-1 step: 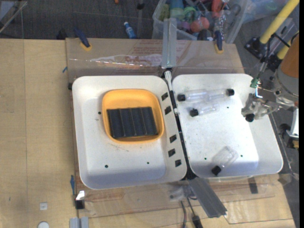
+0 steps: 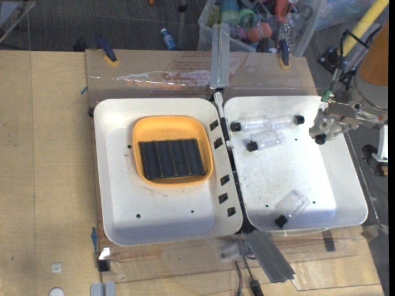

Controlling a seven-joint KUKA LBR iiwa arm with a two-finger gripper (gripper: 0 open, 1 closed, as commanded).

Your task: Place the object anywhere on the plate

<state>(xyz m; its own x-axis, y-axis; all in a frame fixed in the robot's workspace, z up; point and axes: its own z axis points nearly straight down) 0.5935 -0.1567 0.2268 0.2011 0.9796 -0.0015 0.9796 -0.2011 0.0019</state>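
An orange plate (image 2: 172, 127) lies in the left bin (image 2: 117, 165). A black ribbed rectangular object (image 2: 171, 159) rests flat on it. In the right bin (image 2: 333, 184) lie three clear plastic tubes with black caps: a long one (image 2: 266, 124) at the back, a shorter one (image 2: 264, 142) just in front of it, and one (image 2: 290, 205) near the front wall. My gripper (image 2: 322, 131) hangs over the right bin's back right corner, apart from the tubes and to the right of the long one.
A row of black clips (image 2: 222, 165) runs along the divider between the bins. A clear box of colourful toys (image 2: 259, 11) stands behind the bench. The arm's orange band (image 2: 375, 60) is at the right edge.
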